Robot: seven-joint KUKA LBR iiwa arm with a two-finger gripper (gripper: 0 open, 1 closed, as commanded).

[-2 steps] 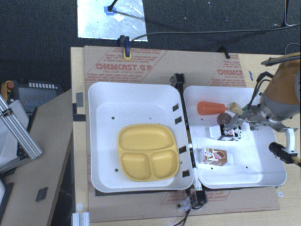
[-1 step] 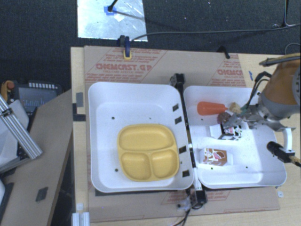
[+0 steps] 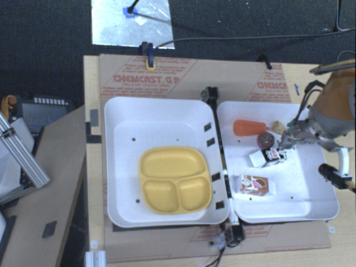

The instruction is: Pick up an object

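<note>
The right bin (image 3: 311, 204) holds several small objects. An orange carrot-shaped piece (image 3: 250, 128) lies near the bin's back left. A dark brown ball (image 3: 266, 139) sits just in front of it. A white and black item (image 3: 268, 157) lies in the bin's middle, and a small printed carton (image 3: 255, 185) lies flat nearer the front. My gripper (image 3: 285, 142) reaches in from the right and hangs low over the white and black item, close beside the ball. Whether it touches either one is unclear.
The left bin (image 3: 122, 127) bears a yellow divided plate (image 3: 173, 179). A black clamp strip (image 3: 218, 149) runs along the seam between the bins. The arm's grey wrist and orange band (image 3: 336, 102) stand over the right bin's right edge.
</note>
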